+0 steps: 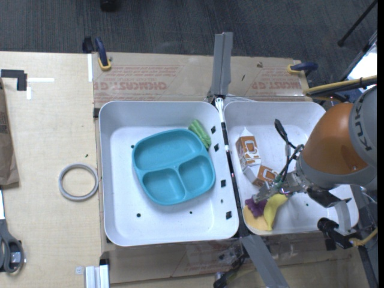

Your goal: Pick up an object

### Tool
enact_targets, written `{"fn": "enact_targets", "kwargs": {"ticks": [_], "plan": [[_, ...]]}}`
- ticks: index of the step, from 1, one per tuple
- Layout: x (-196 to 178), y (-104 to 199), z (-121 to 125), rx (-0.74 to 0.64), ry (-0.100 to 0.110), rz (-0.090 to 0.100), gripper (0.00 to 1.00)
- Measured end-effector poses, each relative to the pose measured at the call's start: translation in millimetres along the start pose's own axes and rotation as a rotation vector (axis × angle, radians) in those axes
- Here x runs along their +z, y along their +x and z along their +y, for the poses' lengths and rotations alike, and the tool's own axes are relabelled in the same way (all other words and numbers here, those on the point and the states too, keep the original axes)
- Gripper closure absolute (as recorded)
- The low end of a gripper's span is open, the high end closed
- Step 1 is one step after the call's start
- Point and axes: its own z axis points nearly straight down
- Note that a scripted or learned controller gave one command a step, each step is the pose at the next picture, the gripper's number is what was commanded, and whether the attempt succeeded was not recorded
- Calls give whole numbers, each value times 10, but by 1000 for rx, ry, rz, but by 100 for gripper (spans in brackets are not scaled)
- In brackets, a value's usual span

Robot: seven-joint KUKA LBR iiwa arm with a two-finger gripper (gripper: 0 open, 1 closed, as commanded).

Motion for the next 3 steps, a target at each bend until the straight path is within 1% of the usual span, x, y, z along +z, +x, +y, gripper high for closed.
{"fn": "enact_targets", "kwargs": {"ticks": [1,2,3], "plan": [[-991,388,170,-267,1,0,0],[-590,-47,-19,22,5,2,0],[-1806,-358,82,70,2,-2,0]]}}
